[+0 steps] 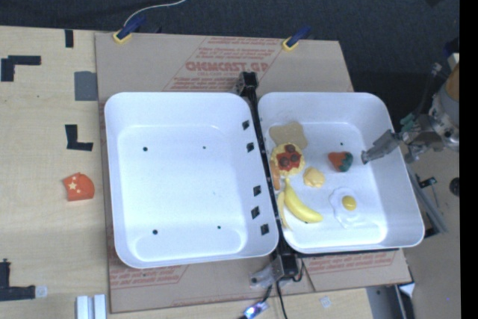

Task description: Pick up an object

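To grasp well, the tool point(367, 155), its state impossible to tell, should drop squarely over the strawberry point(340, 160) at its nine o'clock, clear of the right bin's wall point(396, 160).

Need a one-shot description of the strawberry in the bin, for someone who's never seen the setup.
Go to the right bin, the one holding all the toy food. Near its middle, toward the arm's side, lies the strawberry, apart from the cluster by the divider. It is the only small red piece with a green tip; the banana and fried egg are yellow.
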`<action>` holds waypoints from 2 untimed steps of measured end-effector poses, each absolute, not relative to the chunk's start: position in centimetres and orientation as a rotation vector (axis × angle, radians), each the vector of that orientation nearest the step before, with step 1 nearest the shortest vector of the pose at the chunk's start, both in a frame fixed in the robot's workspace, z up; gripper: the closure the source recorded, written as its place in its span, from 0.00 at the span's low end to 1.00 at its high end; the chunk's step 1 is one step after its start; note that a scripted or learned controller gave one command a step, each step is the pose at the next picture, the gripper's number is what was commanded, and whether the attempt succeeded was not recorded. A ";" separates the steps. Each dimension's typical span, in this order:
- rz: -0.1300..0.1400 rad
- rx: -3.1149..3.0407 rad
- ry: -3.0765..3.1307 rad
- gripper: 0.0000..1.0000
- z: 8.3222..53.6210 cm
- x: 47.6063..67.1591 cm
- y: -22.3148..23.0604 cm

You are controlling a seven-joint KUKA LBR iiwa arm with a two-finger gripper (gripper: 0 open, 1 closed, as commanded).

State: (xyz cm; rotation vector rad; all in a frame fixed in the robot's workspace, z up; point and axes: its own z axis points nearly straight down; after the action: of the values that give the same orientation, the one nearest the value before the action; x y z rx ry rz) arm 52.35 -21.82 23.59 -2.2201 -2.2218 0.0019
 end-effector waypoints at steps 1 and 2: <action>0.003 -2.209 -2.225 0.00 7.7 52.8 -13.4; -0.003 -2.219 -2.228 0.00 8.5 59.1 -13.0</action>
State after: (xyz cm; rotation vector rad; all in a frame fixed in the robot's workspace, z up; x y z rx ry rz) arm 59.06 -13.05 8.50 -2.2191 -2.2282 -0.0027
